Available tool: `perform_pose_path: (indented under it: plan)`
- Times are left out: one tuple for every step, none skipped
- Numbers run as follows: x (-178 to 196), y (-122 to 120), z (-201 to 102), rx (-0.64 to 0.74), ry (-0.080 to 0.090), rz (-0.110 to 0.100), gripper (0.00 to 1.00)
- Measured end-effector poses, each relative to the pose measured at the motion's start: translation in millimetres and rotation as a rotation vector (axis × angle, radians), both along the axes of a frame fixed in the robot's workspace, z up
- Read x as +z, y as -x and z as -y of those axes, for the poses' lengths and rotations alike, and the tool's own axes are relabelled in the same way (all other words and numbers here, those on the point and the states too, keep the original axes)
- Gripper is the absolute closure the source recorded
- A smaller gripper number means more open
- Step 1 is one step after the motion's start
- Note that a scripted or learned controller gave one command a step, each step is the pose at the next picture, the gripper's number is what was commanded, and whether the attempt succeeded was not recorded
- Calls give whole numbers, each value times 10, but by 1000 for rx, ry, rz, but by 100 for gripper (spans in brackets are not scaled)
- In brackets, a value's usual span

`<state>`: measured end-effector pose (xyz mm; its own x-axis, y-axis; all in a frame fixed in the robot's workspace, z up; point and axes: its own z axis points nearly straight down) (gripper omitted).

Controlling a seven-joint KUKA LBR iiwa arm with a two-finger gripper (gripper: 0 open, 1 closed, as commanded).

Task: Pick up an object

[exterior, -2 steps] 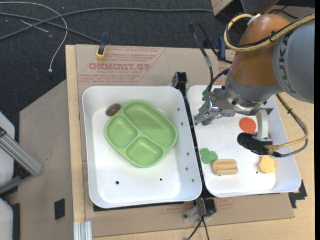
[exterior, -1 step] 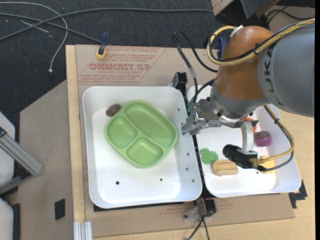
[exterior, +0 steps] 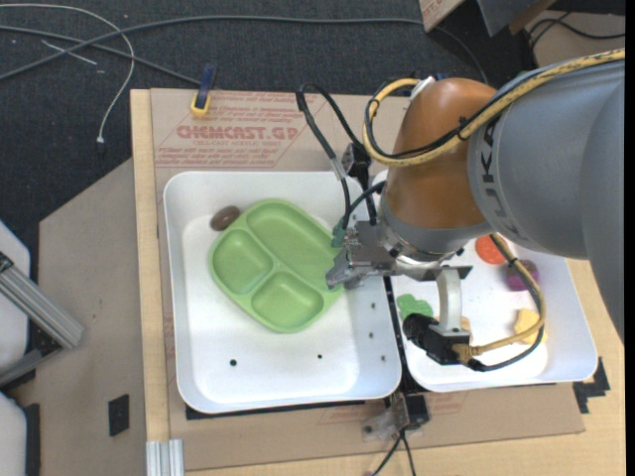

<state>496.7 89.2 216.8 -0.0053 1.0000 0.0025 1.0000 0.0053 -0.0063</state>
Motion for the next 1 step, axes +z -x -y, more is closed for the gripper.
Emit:
perform_pose_path:
  plan:
    - [4,-13,31,-5,2,2,0]
